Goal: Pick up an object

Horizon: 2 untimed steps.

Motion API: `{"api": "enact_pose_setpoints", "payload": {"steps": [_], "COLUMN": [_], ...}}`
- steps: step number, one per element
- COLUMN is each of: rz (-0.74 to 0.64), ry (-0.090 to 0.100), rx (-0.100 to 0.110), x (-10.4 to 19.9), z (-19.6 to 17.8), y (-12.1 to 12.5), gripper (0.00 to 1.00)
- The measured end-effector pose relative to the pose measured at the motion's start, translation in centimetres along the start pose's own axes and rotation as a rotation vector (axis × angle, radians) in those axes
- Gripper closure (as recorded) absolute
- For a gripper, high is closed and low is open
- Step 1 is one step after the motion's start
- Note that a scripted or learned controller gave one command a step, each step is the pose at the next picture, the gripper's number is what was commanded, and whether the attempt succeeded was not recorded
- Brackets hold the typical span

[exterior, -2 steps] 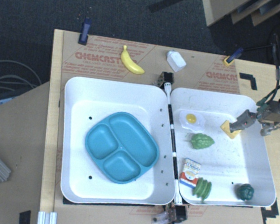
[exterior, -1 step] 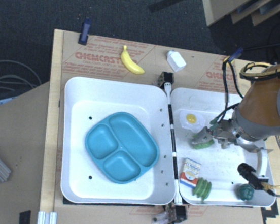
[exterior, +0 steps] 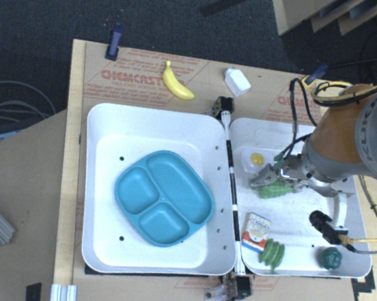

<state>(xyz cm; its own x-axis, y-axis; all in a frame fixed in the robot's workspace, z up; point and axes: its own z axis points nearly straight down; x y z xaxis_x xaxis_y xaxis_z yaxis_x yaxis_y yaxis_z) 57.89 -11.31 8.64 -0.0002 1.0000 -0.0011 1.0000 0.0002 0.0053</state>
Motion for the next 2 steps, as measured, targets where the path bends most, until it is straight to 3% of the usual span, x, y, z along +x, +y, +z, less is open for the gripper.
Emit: {"api": "enact_pose_setpoints", "payload": {"steps": [1,2], "rz": [0.0,-0.001], "ry": [0.0,0.002], "rx": [-0.003,0.004], "x": [0.0,5.9], "z": [-1.0,-9.9], "y": [0.1,-4.1], "gripper": [1.0,1.0]}}
